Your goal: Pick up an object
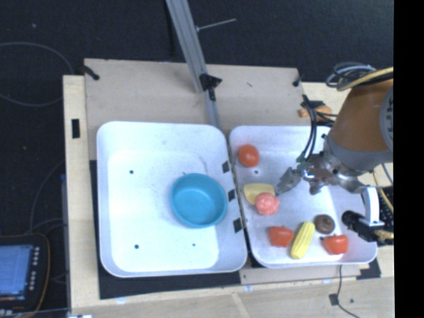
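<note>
Gripper (286, 181) hangs over the right bin (281, 138); whether it is clenched, I cannot tell. Just beside its tip lie a yellow piece (254, 192) and pink ball (267, 204). Farther left, a blue bowl (198, 200) sits in the left bin (132, 144).

Bowl (198, 200) in left bin (116, 151); about seven small items, seemingly food, in right bin (278, 135)

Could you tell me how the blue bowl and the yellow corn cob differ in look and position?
The blue bowl is round and open-topped; the corn cob is long and narrow. The bowl sits in the left bin, the cob in the right bin among other items. The bowl looks much larger. Both rest untouched.
</note>
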Action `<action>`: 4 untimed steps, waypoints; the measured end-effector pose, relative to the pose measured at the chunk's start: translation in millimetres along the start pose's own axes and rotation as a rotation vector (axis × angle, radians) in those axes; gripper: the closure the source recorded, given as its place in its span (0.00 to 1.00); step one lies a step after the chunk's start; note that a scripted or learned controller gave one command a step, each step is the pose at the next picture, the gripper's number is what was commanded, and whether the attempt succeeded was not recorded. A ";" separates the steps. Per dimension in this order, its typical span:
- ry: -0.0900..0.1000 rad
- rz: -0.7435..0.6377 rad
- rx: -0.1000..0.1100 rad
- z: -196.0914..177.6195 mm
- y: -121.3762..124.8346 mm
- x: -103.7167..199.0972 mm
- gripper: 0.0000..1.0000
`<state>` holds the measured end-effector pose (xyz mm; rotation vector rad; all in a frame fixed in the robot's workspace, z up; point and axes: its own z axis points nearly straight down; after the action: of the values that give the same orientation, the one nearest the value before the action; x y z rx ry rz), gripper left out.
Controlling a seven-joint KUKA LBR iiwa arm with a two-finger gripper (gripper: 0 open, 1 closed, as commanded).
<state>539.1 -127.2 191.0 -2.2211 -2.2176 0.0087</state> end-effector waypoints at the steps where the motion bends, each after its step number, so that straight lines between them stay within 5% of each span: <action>1: 0.001 0.005 -0.005 44.6 6.7 3.9 0.00; 2: 0.004 0.010 -0.017 28.7 9.7 4.5 1.00; 4: 0.003 -0.007 -0.014 -89.1 12.6 -6.5 1.00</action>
<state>552.2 -133.5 280.0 -2.2192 -2.2314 -0.0101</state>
